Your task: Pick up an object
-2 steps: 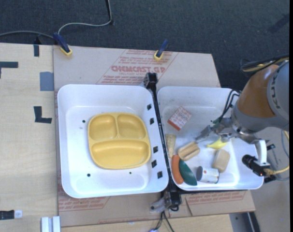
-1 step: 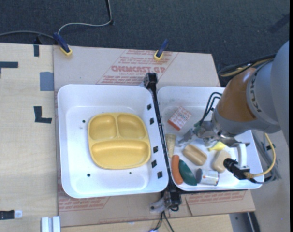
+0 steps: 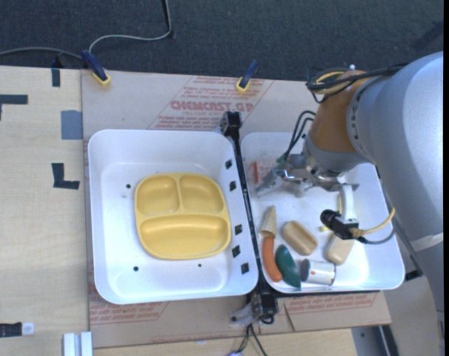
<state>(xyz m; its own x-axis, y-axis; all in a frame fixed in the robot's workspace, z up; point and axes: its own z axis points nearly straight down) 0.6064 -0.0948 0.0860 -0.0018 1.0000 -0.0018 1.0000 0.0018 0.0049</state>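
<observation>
Toys sit crowded at the near end of the right bin (image 3: 391, 273): an ice-cream cone (image 3: 269, 220), a tan bread roll (image 3: 299, 237), an orange carrot (image 3: 270, 262) touching a dark green piece (image 3: 287, 265), a small white can (image 3: 320, 273) and a pale block (image 3: 339, 250). My claw (image 3: 287, 176) hangs over the far half of that bin, near the divider, above bare white floor, and nothing lies between its parts that I can see. From this slant I cannot tell whether it stands apart or together. I judge the bread roll the safest pick, since it lies a little apart from its neighbours; I would bring the claw toward the near end, square it across the roll's short side, and come straight down so the cone is not nudged. The left bin (image 3: 106, 199) carries a yellow divided plate (image 3: 184, 216), well apart. The arm's grey bulk hides the right bin's far right corner, and the metal around the claw is a blur.
</observation>
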